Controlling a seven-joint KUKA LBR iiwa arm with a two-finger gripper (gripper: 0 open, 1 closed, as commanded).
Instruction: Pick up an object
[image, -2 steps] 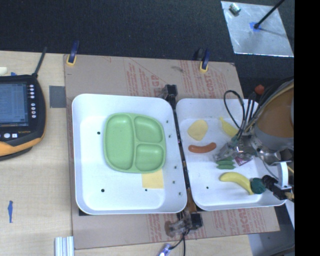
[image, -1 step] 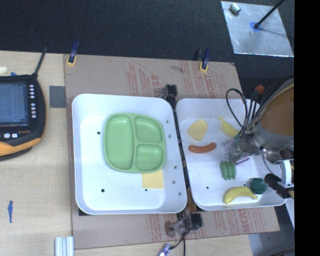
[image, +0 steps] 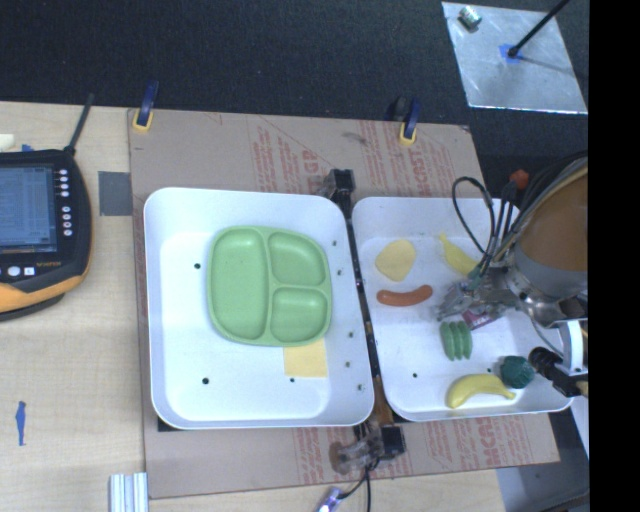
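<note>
Gripper (image: 462, 305) is down in the right bin (image: 400, 400) around that bin's 3 o'clock, right above the green ridged toy (image: 457, 340), and honestly I can't tell if it's spread or pinched since cables and metal bits hide the tips. That green piece stands with its long axis running 12 to 6, the yellow banana (image: 480, 390) at about 5 lies roughly 9 to 3 with its ends curling up, and the red sausage (image: 404, 295) at about 10 lies nearly 9 to 3 too. Over in the left bin (image: 170, 390) a green divided plate (image: 268, 286) sits mid-bin with a yellow cheese slice (image: 306, 361) touching its 5 o'clock edge.
</note>
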